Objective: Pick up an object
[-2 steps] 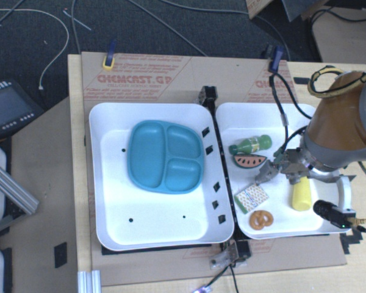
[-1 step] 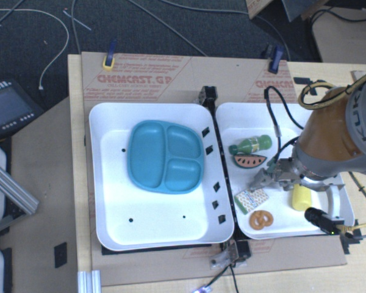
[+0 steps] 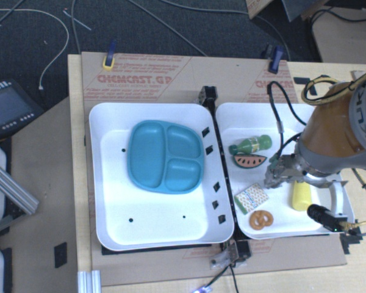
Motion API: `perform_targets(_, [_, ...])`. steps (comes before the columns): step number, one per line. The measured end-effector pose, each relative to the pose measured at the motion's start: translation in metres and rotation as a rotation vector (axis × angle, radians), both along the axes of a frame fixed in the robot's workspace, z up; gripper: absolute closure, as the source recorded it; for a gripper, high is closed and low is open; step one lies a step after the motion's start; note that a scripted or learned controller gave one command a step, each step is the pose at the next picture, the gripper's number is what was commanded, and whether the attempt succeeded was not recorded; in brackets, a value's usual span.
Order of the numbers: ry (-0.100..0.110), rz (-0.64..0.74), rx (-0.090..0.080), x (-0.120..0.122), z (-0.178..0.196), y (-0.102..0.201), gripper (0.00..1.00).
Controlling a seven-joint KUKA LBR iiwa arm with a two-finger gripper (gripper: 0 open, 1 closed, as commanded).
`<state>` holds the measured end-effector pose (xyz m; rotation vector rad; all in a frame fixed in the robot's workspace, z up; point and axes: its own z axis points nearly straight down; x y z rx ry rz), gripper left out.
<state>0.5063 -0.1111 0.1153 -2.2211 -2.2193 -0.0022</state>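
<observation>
The arm (image 3: 338, 124) comes in from the right and bends down over the right bin (image 3: 232, 118). Its jaws (image 3: 274, 174) sit low in the middle of that bin, but from here I cannot tell whether they are apart or together, and nothing can be seen between them.

Five small things lie in that bin. A green bottle (image 3: 251, 144) lies on its side near the far end, with a watermelon slice (image 3: 250, 160) just beside it on the near side. The jaws are just right of the slice. A yellow block (image 3: 301, 195) lies near the gripper, toward the bin's right side. A patterned packet (image 3: 251, 197) lies below the jaws, and a pretzel (image 3: 261, 219) sits close to the near rim.

The left bin (image 3: 107, 182) holds a blue divided plate (image 3: 166, 156), set toward its far half.
</observation>
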Motion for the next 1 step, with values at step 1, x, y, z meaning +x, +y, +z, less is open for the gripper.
perform_targets(1, [-0.005,0.002,-0.002,-0.0041,0.0464,0.0056,1.00])
